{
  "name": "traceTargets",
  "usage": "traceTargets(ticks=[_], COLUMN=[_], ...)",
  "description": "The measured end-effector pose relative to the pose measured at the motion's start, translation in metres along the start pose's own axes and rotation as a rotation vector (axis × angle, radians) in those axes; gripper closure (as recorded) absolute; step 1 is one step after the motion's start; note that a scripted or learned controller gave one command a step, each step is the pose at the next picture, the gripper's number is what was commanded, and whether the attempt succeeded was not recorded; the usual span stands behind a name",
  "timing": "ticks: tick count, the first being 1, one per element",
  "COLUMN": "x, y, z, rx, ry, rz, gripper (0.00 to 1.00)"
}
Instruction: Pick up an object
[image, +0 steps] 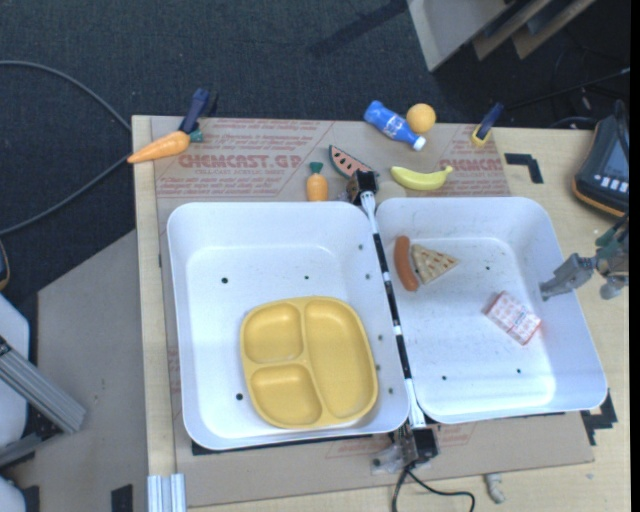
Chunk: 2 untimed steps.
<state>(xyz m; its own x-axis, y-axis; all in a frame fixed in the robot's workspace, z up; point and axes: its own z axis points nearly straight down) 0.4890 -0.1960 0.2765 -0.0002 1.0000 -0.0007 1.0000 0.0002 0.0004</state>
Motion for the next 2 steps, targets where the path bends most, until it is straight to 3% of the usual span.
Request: traceTargets(ticks=[1,2], x=[0.036,0.103], y=[0.090,0.156], z=[0.068,0.098], rx=[0.000,-0.001], ry=[0.001,0.001], rz=[-0.001,-0.001], gripper=[0.00,0.00])
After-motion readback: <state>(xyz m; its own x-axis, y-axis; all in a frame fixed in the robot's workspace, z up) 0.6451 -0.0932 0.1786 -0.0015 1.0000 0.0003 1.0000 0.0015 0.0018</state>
